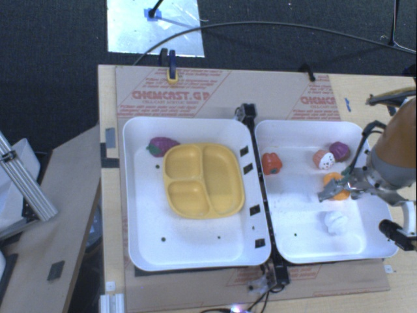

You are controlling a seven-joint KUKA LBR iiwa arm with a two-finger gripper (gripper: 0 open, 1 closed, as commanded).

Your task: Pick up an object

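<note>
In the right bin point(306, 250), my gripper point(333, 189) reaches in from the right and sits low over a small orange toy point(333, 178), covering its middle. Orange shows above and below the gripper's dark tip. Around it lie a red pepper toy point(271, 163) to the left, a peach-and-white toy point(322, 159) and a purple toy point(339, 151) behind, and a white toy point(336, 222) in front. The arm's grey wrist with its orange band point(397, 145) hangs over the bin's right side.
The left bin point(150, 240) holds a yellow divided plate point(202, 180) and a purple eggplant toy point(161, 146) at its back left. Black clips line the seam between the bins point(255, 188). Cables run along the back of the bench.
</note>
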